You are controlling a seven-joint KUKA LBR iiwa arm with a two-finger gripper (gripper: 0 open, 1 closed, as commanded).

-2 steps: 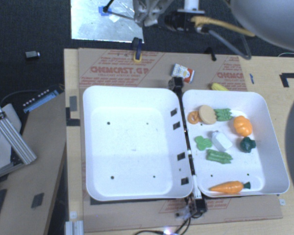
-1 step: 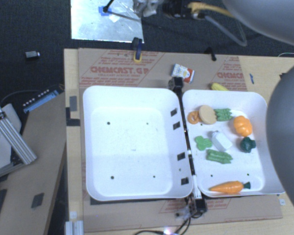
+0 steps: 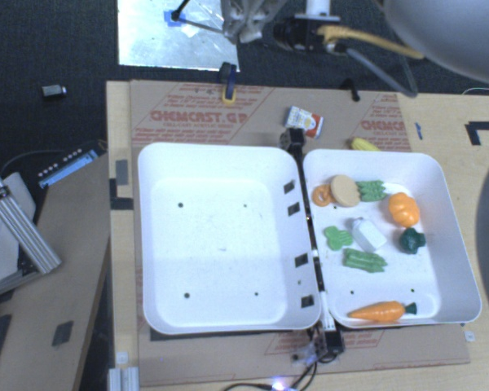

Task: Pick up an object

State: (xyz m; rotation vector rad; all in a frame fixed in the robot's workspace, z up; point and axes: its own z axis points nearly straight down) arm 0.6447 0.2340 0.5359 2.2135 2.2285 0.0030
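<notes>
Toy food in the right bin [image 3: 452, 243], gripper [image 3: 246, 23] high above.
Carrot [image 3: 380, 310] lies near the front wall, pepper [image 3: 403, 208] and cookie [image 3: 345, 190] farther back; I cannot tell the gripper's grasp.

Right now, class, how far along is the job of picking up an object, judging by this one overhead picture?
Nothing looks done yet. The carrot, orange pepper, white block and other toy foods all lie in the right bin. Nothing is in hand: the arm sits at the picture's upper right, above the bench rather than over the toys. The whole pick is left: descend, grasp, lift.
</notes>
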